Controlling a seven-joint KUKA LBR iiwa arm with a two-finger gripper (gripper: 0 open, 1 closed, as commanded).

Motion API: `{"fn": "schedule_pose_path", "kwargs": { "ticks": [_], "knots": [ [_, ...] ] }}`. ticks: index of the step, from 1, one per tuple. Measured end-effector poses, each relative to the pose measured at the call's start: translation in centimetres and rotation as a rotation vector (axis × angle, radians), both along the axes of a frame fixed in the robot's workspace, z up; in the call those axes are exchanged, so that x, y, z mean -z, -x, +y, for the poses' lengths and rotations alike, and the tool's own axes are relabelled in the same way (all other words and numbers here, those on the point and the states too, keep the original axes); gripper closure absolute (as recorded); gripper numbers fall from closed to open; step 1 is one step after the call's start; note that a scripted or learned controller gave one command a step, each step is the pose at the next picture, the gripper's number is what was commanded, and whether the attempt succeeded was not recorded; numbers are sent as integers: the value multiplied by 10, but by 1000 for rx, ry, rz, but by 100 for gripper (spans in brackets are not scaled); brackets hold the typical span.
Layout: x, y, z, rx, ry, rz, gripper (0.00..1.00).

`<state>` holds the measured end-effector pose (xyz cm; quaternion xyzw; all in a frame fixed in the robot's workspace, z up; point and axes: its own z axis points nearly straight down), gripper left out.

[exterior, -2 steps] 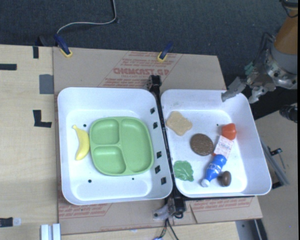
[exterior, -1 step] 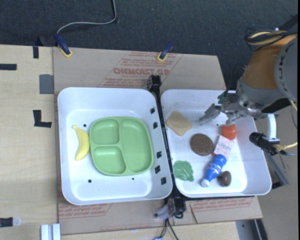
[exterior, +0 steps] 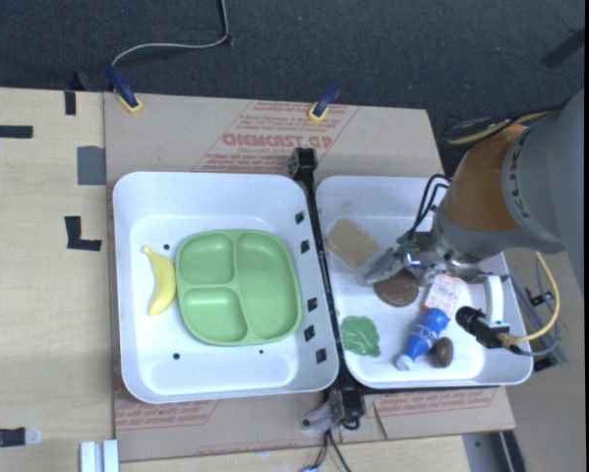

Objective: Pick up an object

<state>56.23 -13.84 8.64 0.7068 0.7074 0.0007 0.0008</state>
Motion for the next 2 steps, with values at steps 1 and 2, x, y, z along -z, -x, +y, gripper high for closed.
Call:
{"fn": "schedule_pose_path", "kwargs": {
  "ticks": [1, 2],
  "knots": [
    [-10, 0, 0, 0, 1, -1, 100],
    [-98, -62, 77, -1, -1, 2, 100]
  ]
}}
